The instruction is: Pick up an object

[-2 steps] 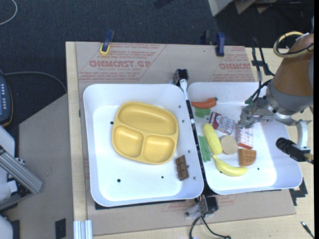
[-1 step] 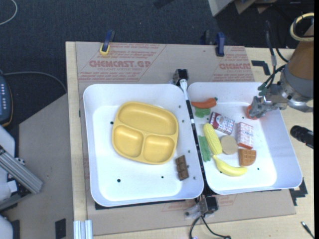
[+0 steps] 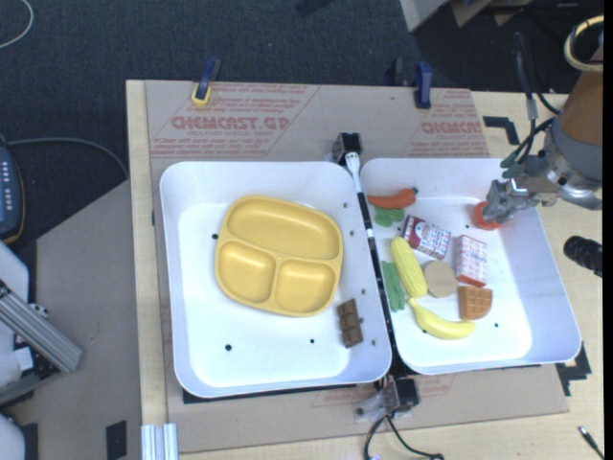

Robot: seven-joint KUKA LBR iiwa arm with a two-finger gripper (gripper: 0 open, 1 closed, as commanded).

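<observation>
So the gripper (image 3: 503,202) is sitting low over the far right part of the right bin (image 3: 546,286), right on top of a small red-orange object (image 3: 484,218), which pokes out just to its left. Can't tell its state from this angle, honestly. Everything else lies further left.

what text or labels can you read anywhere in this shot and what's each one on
"CHEMCAST GP", in red, repeated across the brown protective sheet on the bench behind the bins; the right-hand copy is partly hidden by the right bin.
Red and white packet in the right bin: printing too small to read.
Pink and white packet beside it: printing too blurred to read.
No other readable text.
</observation>
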